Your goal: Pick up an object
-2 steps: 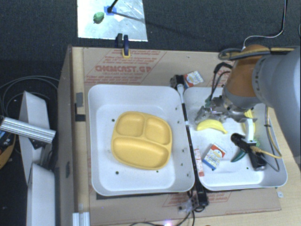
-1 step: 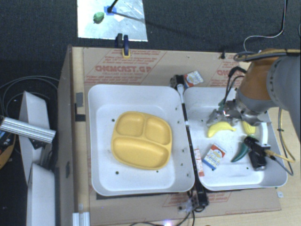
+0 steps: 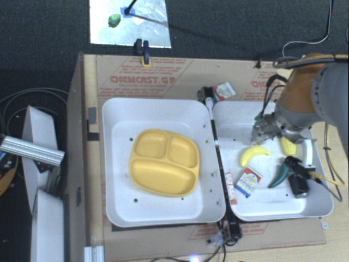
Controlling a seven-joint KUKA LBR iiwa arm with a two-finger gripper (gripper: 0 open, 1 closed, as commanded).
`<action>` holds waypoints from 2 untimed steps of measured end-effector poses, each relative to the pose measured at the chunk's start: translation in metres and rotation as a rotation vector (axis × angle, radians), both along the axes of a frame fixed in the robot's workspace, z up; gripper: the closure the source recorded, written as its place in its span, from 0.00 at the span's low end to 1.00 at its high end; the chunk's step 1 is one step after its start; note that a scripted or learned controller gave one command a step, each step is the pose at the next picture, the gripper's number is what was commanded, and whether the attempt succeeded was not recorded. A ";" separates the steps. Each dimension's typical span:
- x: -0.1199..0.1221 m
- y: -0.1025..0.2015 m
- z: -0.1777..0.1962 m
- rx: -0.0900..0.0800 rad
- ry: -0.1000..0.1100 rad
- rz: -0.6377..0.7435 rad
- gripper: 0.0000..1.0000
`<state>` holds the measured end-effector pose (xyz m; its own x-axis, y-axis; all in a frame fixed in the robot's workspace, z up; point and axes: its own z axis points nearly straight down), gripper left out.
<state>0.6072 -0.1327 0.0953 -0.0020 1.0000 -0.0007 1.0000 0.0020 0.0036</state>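
The yellow banana (image 3: pixel 254 155), lying in the right bin (image 3: pixel 272 209) just below the tool (image 3: pixel 265 129), looks light, stiff and smooth-skinned, best pinched across its thick middle; I cannot tell the tool's opening.

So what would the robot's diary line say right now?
arm: over right bin | gripper: above yellow banana | holding: nothing seen | left bin: yellow tray

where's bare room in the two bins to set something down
Left white bin: bare floor all around the yellow divided plate, widest along its left side. Right white bin: open at the top left corner; crowded around the claw, yellow banana, small carton and green pepper.
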 end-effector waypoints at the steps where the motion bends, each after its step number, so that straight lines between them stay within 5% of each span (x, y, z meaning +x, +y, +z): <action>1: 0.000 0.000 0.000 0.000 0.000 0.000 0.00; 2: 0.049 -0.012 0.074 -0.001 -0.002 0.002 0.00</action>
